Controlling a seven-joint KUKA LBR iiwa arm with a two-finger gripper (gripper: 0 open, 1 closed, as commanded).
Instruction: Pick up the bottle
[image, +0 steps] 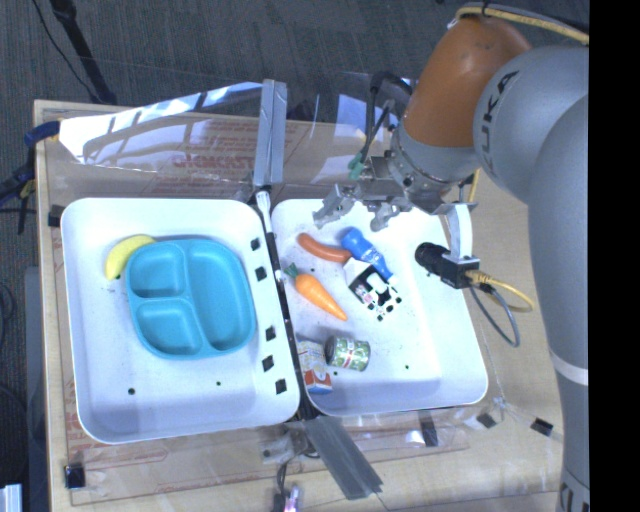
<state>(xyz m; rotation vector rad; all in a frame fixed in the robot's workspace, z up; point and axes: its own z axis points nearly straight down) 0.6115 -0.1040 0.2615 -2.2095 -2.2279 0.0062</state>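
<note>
Above the right bin, the claw spreads open, empty, over the bottle.

We see the grey two-finger gripper with its fingers spread, empty, above the right white bin, just over the blue-capped plastic bottle. An orange sausage and an orange carrot lie beside the bottle. The left white bin holds a blue divided tray.

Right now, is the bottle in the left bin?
No, the bottle lies in the right bin beside the carrot, while the left bin has the blue tray and banana.
</note>
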